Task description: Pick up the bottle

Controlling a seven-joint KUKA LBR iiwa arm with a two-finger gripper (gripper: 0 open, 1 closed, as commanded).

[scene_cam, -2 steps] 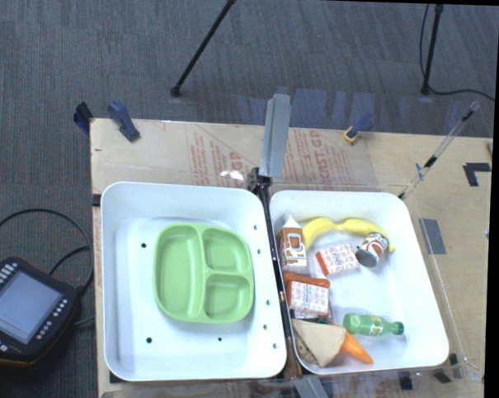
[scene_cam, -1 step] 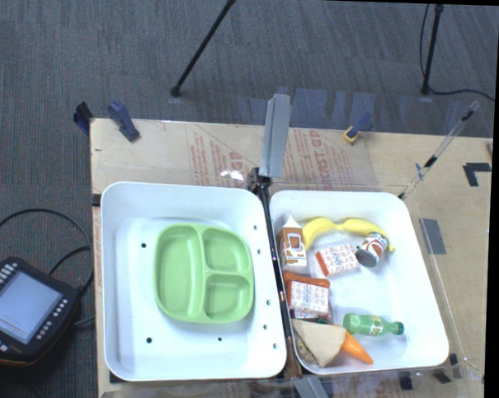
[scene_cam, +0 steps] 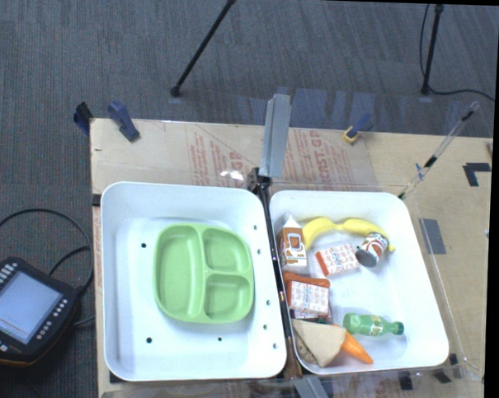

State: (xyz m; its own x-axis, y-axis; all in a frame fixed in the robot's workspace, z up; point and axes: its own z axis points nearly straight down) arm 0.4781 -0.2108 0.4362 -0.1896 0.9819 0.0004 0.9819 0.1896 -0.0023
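A small green bottle (scene_cam: 373,326) lies on its side near the front of the right white bin (scene_cam: 424,268), with its cap pointing right. An orange carrot (scene_cam: 357,349) and a sandwich wedge (scene_cam: 322,342) lie just in front of it, very close to its left end. The bin floor to the right of the bottle is bare.
The right bin also holds a banana (scene_cam: 337,228), a small can (scene_cam: 373,248), a juice carton (scene_cam: 293,245), a snack box (scene_cam: 337,259) and a red packet (scene_cam: 308,296). In the left bin (scene_cam: 116,229) rests a green divided plate (scene_cam: 203,273). A grey post (scene_cam: 275,141) rises behind the bins.
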